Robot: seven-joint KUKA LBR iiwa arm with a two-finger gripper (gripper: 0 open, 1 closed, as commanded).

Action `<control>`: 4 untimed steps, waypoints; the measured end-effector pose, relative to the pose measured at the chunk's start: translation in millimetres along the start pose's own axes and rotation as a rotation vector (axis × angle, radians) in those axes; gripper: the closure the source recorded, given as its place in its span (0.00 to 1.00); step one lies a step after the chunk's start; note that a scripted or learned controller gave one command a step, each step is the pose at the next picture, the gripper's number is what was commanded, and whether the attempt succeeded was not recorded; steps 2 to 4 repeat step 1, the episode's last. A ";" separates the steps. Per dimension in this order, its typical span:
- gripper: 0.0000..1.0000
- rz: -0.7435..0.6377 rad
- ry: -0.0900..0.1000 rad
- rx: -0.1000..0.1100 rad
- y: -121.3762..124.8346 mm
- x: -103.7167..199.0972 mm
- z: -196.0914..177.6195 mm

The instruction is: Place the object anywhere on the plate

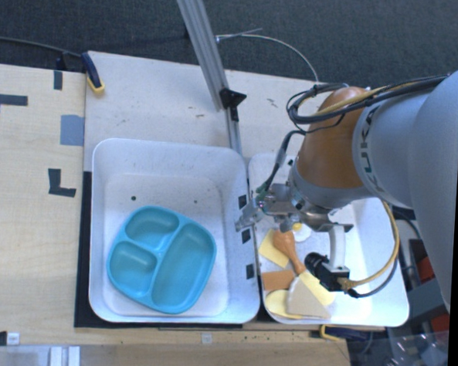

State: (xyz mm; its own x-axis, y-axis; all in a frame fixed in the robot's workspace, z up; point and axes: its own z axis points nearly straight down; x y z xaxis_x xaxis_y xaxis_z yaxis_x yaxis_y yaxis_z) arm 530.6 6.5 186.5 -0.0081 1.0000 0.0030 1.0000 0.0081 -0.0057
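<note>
A light blue plate [162, 258] with three compartments lies in the left bin [137, 161], toward its front. The right bin [376, 303] holds a small pile of toy food: an orange drumstick-like piece [287, 248], a pale yellow slice [270, 252], a brown-orange chunk [277, 280] and a cream wedge [309, 298]. My gripper [282, 219] hangs low over the left side of the right bin, just above the orange piece. The bulky wrist with its orange band [331, 150] covers most of it from above.
The raised wall between the two bins [248, 241] runs just left of the gripper. A slanted metal pole [210, 49] crosses behind the bins. Cables loop round the wrist, and a black connector [322, 269] hangs over the pile.
</note>
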 end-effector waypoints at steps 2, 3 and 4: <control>0.00 0.016 -0.007 -0.003 -11.0 -92.1 -2.3; 0.00 0.016 -0.007 -0.003 -11.0 -92.1 -2.3; 0.00 0.016 -0.007 -0.003 -11.0 -92.1 -2.3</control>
